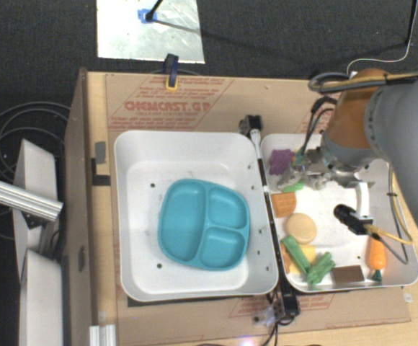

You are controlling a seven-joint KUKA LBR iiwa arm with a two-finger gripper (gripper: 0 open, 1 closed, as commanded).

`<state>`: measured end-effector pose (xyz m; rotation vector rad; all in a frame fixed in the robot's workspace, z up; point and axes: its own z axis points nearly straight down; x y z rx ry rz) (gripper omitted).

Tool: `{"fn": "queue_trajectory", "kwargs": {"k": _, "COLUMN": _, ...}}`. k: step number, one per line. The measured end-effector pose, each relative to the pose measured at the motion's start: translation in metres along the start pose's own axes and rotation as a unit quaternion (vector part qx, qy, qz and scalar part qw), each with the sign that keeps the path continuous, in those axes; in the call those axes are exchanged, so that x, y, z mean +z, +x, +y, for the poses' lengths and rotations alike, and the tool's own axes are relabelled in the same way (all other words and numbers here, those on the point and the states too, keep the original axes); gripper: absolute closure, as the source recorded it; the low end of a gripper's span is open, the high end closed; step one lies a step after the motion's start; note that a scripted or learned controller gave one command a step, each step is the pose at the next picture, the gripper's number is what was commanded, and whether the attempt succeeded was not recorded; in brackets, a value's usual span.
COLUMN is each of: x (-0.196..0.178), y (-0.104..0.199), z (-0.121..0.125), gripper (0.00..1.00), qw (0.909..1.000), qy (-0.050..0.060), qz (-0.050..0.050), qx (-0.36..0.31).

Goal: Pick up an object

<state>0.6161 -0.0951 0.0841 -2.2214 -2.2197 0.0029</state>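
Note:
My gripper [304, 173] hangs low over the back of the right bin [403, 265]. It sits just right of a purple toy [279, 160] and above a small green piece [292, 187]. Nearer the front lie an orange waffle-like square [283, 205], a round tan disc [301, 228], green bean-like pieces [317, 267] over a yellow bit [306, 253], a brown block [347, 274] and an orange carrot [376, 253]. Nothing shows as lifted off the bin floor.
The left bin [137, 164] holds a blue divided plate [203, 223]. A ridge between the bins [265, 215] runs close to the gripper's left. The grey arm [403, 135] covers the right bin's back right corner.

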Motion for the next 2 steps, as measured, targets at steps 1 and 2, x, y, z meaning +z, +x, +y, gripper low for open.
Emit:
{"fn": "queue_trajectory", "kwargs": {"k": 1, "x": -0.012, "y": 0.001, "z": 0.003, "gripper": 1.0, "qw": 1.0, "qy": -0.003, "qz": 0.0, "qx": -0.003}}
{"fn": "queue_trajectory", "kwargs": {"k": 2, "x": -0.106, "y": 0.073, "z": -0.042, "gripper": 1.0, "qw": 1.0, "qy": -0.004, "qz": 0.002, "qx": -0.006}}
